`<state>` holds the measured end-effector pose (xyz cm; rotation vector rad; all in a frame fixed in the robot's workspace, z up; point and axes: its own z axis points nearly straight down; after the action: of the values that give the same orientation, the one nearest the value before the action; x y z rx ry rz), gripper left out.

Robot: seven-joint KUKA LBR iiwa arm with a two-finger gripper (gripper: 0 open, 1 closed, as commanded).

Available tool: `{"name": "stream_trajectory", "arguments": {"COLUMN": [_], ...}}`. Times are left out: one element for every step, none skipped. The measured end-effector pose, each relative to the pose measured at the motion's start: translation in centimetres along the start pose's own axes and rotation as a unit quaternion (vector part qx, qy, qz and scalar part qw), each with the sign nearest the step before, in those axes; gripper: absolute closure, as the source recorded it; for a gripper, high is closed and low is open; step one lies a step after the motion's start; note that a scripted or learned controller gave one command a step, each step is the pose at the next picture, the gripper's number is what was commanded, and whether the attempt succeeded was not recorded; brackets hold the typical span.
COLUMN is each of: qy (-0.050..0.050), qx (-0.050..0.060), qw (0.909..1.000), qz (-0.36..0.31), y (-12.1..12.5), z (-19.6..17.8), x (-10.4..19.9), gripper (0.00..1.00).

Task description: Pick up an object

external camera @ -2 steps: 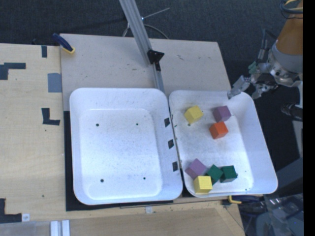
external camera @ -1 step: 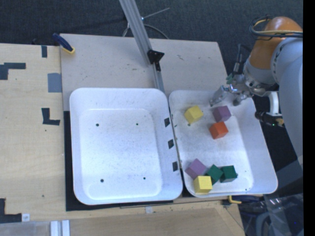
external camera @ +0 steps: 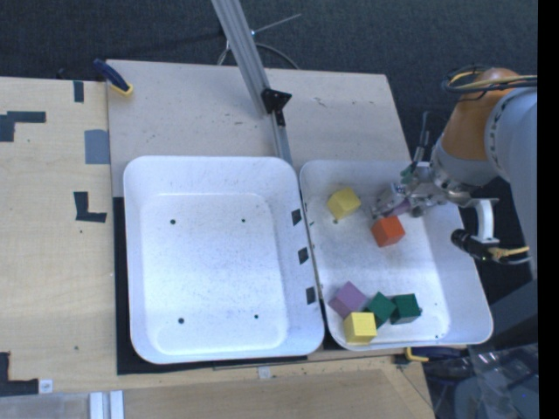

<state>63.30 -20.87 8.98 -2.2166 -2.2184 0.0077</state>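
Bench (external camera: 218,120) carries two white bins side by side. Left bin (external camera: 140,260) has a bare floor. Right bin (external camera: 454,269) holds all the blocks, so any pick has to happen there. Arm (external camera: 489,138) reaches in from the right, wrist bent down over the upper part of the right bin.

Blocks: yellow block (external camera: 343,203) alone near the top. Purple block (external camera: 349,298), two green blocks (external camera: 380,307) (external camera: 405,306) and a second yellow one (external camera: 360,326) are bunched together at the bin's near edge, touching, which looks harder to grab cleanly.

End effector (external camera: 403,201) sits low, just above and beside the orange block (external camera: 388,230), tip touching or nearly touching its upper edge. Orange block stands free of the others, likely why it's the target. It appears to rest on the bin floor, not between the fingers. Finger opening: cannot tell, too small and cluttered. Pick judged not yet done.
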Motion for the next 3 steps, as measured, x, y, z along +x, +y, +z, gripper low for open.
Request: {"name": "stream_trajectory", "arguments": {"qy": [0.000, 0.001, 0.001], "qx": [-0.003, -0.004, -0.004], "qw": [1.0000, 1.0000, 1.0000], "qz": [-0.001, -0.001, -0.005], "y": [0.2, -7.4, -7.7], "z": [-1.1, -8.7, -11.9], "x": [0.1, 5.8, 13.7], "gripper": [1.00, 1.00, 1.00]}}
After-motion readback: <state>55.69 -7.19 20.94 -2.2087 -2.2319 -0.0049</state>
